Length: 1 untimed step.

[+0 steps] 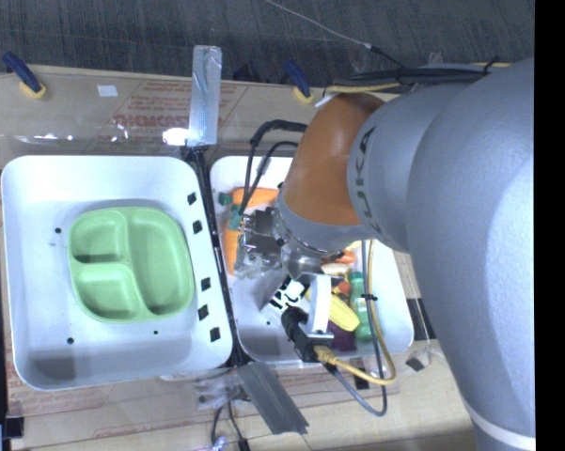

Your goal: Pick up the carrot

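The grey arm's two-finger gripper (249, 247) is reaching down over the orange carrot (233, 238) in the right-hand shallow white bin (263, 341), its state impossible to tell.

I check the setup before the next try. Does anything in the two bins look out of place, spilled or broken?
Nothing stands out. The green plate lies flat in the left bin. The right bin holds a jumble of toy food, including something orange at its far end, largely hidden by the arm. I see no spill or damage.
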Motion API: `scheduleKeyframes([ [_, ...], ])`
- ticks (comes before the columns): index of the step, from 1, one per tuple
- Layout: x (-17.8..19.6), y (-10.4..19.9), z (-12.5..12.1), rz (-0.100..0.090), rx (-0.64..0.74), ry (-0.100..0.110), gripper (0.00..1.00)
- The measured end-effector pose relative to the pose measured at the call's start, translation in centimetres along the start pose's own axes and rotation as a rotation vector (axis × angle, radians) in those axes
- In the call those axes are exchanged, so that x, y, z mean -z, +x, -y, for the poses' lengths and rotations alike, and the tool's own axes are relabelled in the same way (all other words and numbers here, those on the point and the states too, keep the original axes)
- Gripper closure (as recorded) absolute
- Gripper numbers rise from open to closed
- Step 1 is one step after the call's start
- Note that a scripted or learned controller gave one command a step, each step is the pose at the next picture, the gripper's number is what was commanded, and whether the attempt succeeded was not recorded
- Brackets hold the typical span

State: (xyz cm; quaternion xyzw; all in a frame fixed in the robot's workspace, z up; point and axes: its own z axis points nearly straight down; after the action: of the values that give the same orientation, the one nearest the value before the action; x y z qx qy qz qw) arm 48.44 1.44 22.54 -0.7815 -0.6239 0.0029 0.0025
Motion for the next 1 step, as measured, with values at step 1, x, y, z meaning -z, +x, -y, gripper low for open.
scheduleKeyframes([
  [1,0.89,0.07,-0.01,0.001,0.010,0.003,1.00],
])
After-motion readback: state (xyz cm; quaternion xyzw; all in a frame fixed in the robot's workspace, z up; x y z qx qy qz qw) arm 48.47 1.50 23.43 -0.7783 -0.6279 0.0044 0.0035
